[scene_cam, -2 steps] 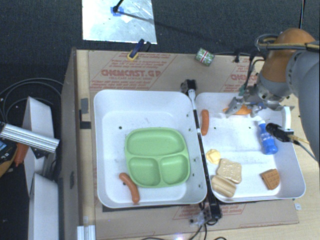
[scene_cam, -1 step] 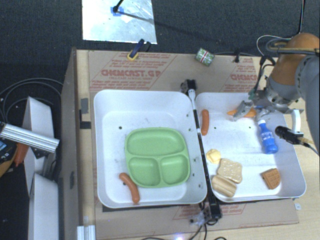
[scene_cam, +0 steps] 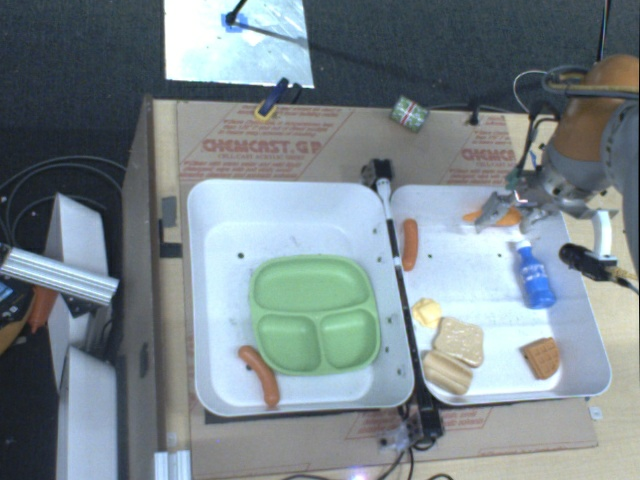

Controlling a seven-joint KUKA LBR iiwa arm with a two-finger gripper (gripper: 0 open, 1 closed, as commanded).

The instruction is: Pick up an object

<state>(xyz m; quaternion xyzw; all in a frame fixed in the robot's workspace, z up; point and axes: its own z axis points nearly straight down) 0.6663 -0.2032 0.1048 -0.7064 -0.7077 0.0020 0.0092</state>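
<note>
My gripper (scene_cam: 503, 211) hangs low over the far part of the right bin (scene_cam: 590, 328), right over an orange object (scene_cam: 512, 219) whose ends show on either side of it. Nearer in the same bin stands a blue bottle (scene_cam: 535, 279). A sausage (scene_cam: 409, 243) lies by the bin's left wall. Towards the front are a yellow piece (scene_cam: 427, 313), a bread slice (scene_cam: 460, 341), a bread roll (scene_cam: 446, 372) and a brown toast piece (scene_cam: 541, 358).
The left bin (scene_cam: 215, 228) holds a green divided plate (scene_cam: 315, 313) and a second sausage (scene_cam: 260, 374) at its front left. Behind the bins lie a green can (scene_cam: 408, 114) and a blue-yellow clip (scene_cam: 274, 99). A clamp (scene_cam: 380, 175) sits on the divider between the bins.
</note>
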